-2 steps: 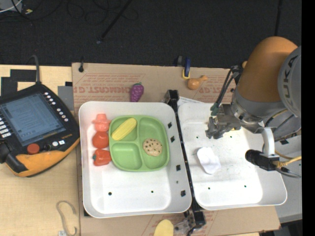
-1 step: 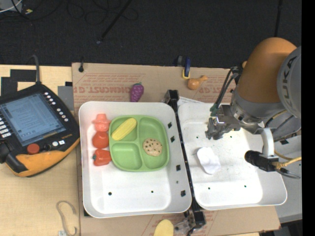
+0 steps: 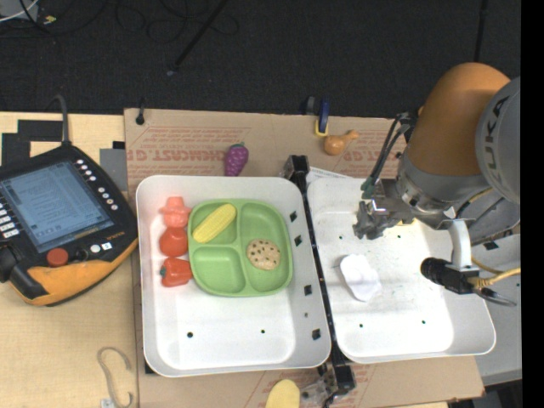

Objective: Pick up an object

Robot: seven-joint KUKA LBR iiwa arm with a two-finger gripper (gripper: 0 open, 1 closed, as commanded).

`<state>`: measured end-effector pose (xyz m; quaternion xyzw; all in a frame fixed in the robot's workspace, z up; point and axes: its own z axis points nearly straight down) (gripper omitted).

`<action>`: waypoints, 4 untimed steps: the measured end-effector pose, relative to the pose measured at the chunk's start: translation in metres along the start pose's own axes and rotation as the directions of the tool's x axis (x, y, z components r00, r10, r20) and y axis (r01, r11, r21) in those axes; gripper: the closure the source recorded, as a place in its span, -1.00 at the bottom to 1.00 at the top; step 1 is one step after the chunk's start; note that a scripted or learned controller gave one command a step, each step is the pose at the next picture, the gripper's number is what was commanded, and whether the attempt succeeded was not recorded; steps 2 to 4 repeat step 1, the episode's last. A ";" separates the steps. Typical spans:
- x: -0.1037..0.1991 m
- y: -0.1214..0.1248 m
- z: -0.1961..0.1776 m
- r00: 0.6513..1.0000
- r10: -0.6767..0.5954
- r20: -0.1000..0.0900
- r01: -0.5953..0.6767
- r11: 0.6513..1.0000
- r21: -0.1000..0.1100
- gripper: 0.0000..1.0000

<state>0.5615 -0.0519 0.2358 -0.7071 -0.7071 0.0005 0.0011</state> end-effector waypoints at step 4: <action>-0.003 -0.008 0.018 1.000 0.000 0.000 0.000 1.000 0.002 1.00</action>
